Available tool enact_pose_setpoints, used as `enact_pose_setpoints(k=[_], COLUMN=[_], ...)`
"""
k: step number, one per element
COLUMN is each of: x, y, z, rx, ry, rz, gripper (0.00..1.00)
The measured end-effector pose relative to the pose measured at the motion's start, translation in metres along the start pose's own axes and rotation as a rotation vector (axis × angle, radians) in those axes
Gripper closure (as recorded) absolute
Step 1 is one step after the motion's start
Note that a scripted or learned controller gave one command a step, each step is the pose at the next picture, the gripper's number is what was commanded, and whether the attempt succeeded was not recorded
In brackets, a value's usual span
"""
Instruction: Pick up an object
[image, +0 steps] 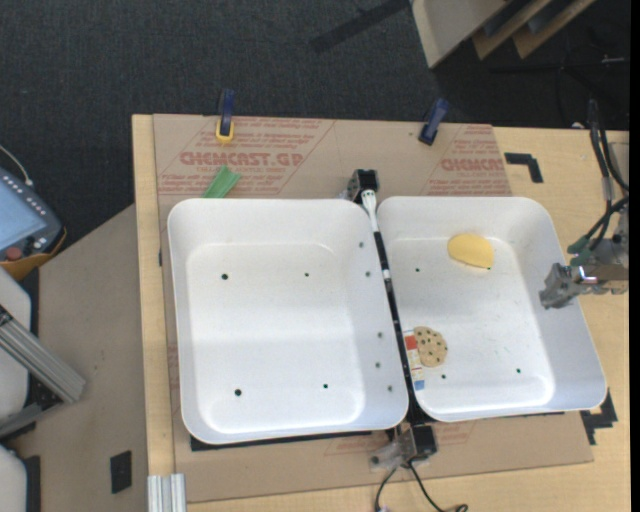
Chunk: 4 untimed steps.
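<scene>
1. Yellow rounded object (471, 250) in the right bin (535, 225), upper middle of the floor, lying flat. Smooth, lemon-like lump, no markings readable.
2. Second item in the same bin: small packet with a cookie picture (428, 350), low on the left side, just beside the wall shared with the left bin. Round brown speckled print on white, red and blue patches at its edge; text too small to read.
3. The two items well apart, neither touching the other.
4. Gripper (560, 288) at the right bin's right rim, level with the middle of the bin, well apart from the yellow object. Nothing between the fingers; open or closed state not readable from this angle.
5. Left bin (200, 300) alongside, white, with a few dark holes in the floor.
6. Black strip with white dots (385, 290) along the seam between the bins.
7. Cardboard sheet (160, 250) under both bins, red print "CHEMCAST GP" at top left, repeated partly at top right.
8. Blue clamps (226, 115) on the cardboard's far edge; green scrap (221, 183) near the left one.
</scene>
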<state>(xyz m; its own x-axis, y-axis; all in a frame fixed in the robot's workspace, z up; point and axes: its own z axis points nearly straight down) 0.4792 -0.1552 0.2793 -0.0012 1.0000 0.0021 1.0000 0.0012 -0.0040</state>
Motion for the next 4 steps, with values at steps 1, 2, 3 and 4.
enact_pose_setpoints(k=[1, 2, 3, 4], x=[0.031, 0.105, 0.12, 0.177], y=[0.001, 0.002, 0.02, 0.0], z=[0.001, -0.125, -0.003, -0.089], rx=[-0.002, -0.021, 0.007, -0.013], ry=[0.0, -0.001, -0.001, 0.0], rz=[-0.003, -0.01, 0.001, -0.006], gripper=[1.0, 1.0, 1.0, 1.0])
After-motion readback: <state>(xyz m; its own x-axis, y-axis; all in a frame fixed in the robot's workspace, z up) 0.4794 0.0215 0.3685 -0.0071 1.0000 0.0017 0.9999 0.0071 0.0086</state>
